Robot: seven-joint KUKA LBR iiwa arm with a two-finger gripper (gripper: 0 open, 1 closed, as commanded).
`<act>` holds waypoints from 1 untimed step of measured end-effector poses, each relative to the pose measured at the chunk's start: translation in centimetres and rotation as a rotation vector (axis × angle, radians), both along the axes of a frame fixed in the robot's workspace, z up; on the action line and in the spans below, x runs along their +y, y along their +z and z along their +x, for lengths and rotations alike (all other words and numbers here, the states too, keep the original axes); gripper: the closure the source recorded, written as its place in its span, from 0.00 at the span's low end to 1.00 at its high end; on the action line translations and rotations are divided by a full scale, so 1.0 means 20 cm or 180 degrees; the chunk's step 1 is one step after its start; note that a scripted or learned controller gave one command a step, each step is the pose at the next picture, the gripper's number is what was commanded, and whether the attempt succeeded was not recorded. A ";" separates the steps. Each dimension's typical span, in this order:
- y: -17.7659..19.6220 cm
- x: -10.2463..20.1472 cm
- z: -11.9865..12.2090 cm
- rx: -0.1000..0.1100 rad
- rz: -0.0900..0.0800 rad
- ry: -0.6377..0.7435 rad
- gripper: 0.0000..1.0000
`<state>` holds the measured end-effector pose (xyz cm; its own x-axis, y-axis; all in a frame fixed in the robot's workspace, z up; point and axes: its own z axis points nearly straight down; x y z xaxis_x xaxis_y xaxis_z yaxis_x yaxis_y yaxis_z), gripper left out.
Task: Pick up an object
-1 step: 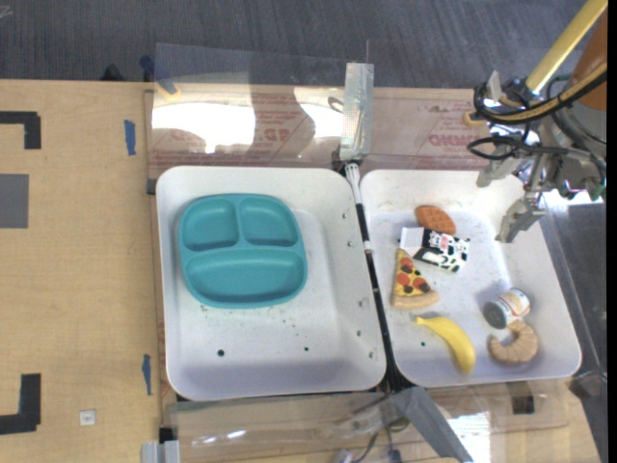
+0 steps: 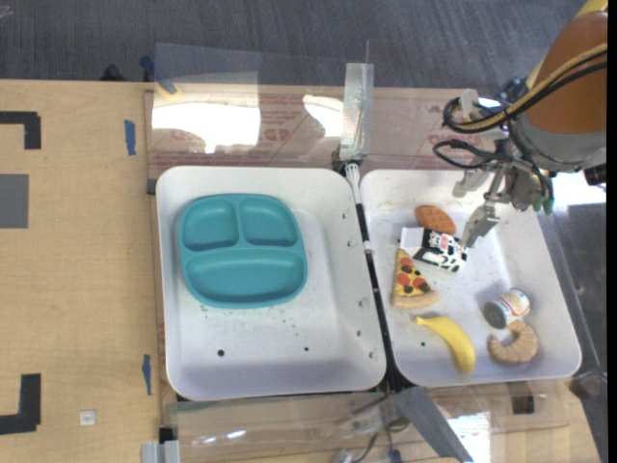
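Observation:
The right bin holds several toy foods. A brown bread roll lies near its back, with a black-and-white carton just in front of it. A pizza slice sits left of centre, a yellow banana near the front. A small tin can and a croissant rest at the front right. My gripper hangs over the back of this bin, just right of the roll and carton, fingers pointing down. Nothing shows between its fingers.
The left bin bears a teal divided plate. A clear upright divider stands behind the seam between the bins. Cables loop off the wrist at the back right. Cardboard bench spreads to the left.

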<state>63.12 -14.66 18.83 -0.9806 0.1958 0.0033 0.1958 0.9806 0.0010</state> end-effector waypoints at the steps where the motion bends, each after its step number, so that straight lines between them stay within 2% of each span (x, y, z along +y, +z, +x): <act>1: -0.49 0.22 -0.02 -0.0056 -0.0012 0.0392 0.00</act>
